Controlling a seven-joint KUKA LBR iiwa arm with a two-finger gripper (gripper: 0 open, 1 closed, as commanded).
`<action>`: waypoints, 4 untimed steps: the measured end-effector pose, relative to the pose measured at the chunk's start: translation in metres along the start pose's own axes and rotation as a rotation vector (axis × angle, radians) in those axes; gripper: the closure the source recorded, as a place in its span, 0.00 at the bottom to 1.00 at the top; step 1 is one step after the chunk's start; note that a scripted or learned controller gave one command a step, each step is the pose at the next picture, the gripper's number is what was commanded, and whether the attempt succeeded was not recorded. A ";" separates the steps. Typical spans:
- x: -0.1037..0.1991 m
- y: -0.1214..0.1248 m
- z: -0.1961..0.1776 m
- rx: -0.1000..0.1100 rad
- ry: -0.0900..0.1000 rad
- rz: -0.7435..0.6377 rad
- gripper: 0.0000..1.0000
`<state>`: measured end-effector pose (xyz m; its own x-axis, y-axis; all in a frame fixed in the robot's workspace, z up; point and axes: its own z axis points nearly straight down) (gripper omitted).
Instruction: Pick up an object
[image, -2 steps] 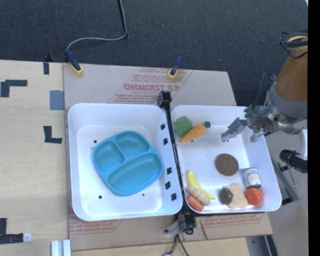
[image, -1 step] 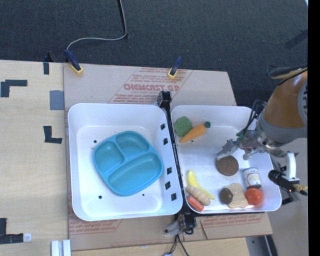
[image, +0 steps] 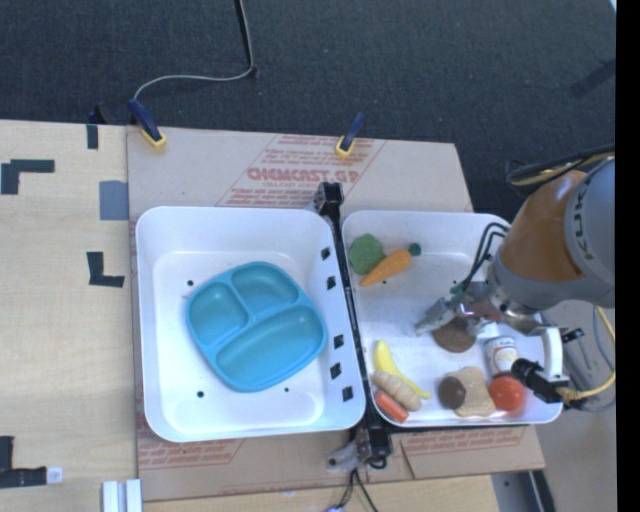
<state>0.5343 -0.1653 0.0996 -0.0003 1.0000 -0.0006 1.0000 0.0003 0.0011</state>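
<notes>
Nothing is lifted yet: the fingers (image: 437, 318) are spread wide and bare, just beside the brown cookie (image: 455, 337).

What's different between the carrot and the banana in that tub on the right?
The carrot is orange with a green tip; the banana is yellow. The carrot lies near the far wall of the right bin, touching a green vegetable, while the banana lies near the front wall beside a small red-orange piece. The carrot looks straight and tapered; the banana curves. Both are long toy-like foods lying flat, close to the divider between the bins.
</notes>
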 end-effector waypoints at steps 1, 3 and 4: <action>0.031 0.063 0.009 -0.013 -0.005 -0.002 0.00; 0.058 -0.035 0.001 -0.012 -0.001 0.000 1.00; 0.058 -0.035 0.000 -0.012 -0.001 0.000 0.00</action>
<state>0.4996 -0.1072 0.0994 -0.0007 1.0000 -0.0017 0.9999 0.0007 0.0135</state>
